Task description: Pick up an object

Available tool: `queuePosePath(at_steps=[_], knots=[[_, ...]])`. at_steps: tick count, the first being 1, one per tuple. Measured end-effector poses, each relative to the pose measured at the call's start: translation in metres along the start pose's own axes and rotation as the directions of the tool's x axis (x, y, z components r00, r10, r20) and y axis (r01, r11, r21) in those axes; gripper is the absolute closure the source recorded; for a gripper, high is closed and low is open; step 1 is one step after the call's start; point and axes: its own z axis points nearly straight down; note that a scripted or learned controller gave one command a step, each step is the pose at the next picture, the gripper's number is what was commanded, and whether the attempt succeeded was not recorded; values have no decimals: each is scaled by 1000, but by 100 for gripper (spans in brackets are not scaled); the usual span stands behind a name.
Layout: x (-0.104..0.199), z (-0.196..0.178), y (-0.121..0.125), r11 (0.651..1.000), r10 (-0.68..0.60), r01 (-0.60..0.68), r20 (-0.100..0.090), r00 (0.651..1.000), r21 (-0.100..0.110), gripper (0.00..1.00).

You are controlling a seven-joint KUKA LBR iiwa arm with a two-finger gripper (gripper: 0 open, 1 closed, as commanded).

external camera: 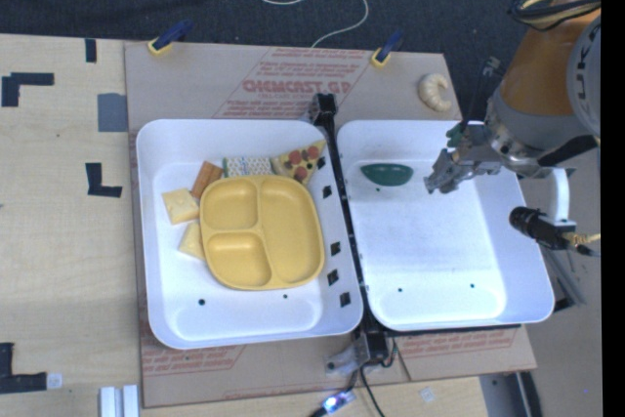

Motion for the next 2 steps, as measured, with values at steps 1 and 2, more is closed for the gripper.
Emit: queuePosePath(at_steps=[1,2], knots=[[43,0,43,1000,1,-1,0,1000,1,100],[45,2,22,1000,7,-7,2,1000,4,100]])
